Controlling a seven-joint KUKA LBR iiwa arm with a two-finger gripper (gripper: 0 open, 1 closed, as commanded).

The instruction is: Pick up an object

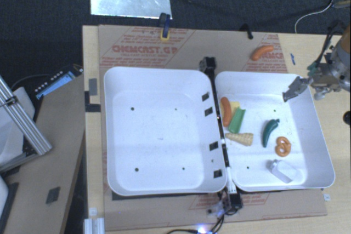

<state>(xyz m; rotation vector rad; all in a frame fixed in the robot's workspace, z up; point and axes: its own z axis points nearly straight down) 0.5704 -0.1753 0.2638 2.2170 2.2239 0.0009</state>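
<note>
The right bin holds several small toy foods. An orange carrot, a yellow piece and a green block lie together near its left wall. A pale cone rests below them. Further right are a dark green pepper, a brown pretzel and a grey-white piece. My gripper hangs over the bin's upper right part, apart from all of them, with nothing visible in it.
The left bin sits beside the right one, joined by black clips along the shared wall. An orange sausage-shaped toy lies on the cardboard behind the right bin. A white cable runs at the top right.
</note>
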